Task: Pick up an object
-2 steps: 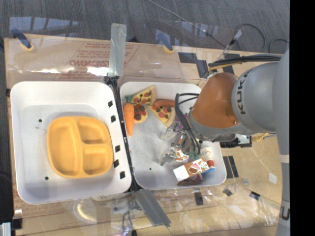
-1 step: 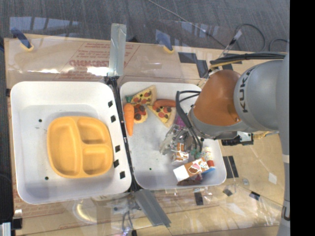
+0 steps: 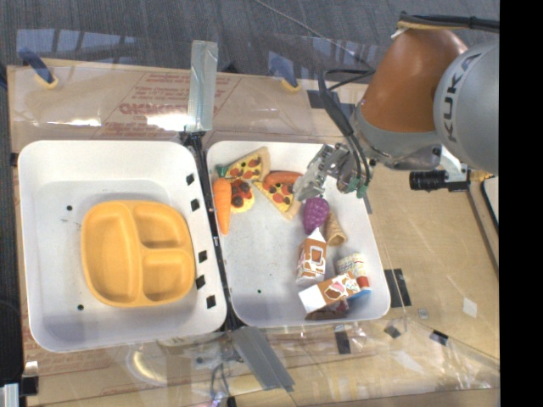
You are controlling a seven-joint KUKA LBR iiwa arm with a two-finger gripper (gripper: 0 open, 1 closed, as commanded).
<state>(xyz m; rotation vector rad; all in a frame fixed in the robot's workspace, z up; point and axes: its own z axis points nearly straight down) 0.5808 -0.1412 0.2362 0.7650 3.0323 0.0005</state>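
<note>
Metal claw (image 3: 327, 175) hangs low at the right white bin's (image 3: 254, 299) twelve o'clock, poised to grasp; its opening cannot be told. Purple plastic grape bunch (image 3: 315, 213) lies just at its six o'clock. Pizza slice (image 3: 278, 190) and cartons (image 3: 312, 257) crowd nearby.

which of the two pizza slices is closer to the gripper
The pizza slice in the middle of the right bin, lying just left of the gripper. The other pizza slice sits further left, by the carrot.
</note>
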